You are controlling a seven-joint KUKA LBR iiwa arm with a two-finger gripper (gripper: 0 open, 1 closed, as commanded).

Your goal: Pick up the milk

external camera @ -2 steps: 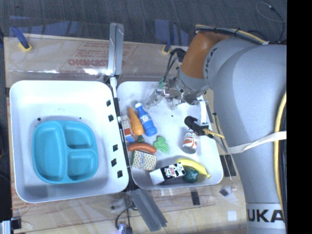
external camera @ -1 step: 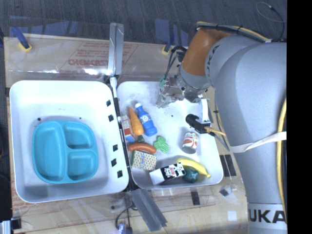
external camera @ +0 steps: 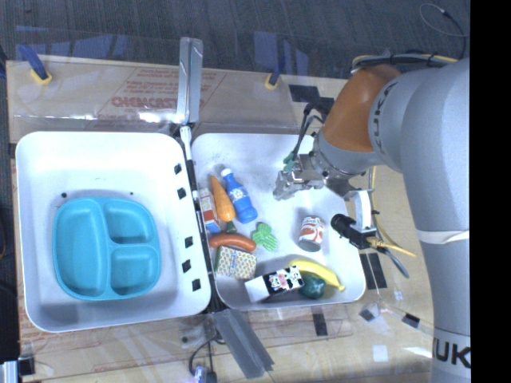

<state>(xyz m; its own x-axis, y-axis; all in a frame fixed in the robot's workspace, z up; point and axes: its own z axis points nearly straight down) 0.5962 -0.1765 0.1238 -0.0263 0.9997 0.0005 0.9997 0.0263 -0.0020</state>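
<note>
The milk (external camera: 273,284) is a small white carton with black cow patches, lying on its side at the front of the right bin (external camera: 263,150), next to a banana (external camera: 318,273). My gripper (external camera: 288,182) hangs over the bin's back right part, well behind the milk and apart from it. Nothing shows between its fingers.
The right bin also holds a blue bottle (external camera: 239,197), a carrot (external camera: 222,200), a sausage (external camera: 231,242), a green toy (external camera: 264,236), a red and white can (external camera: 311,231), a checkered packet (external camera: 233,262) and a green ball (external camera: 312,290). The left bin (external camera: 48,158) bears a blue divided plate (external camera: 108,246).
</note>
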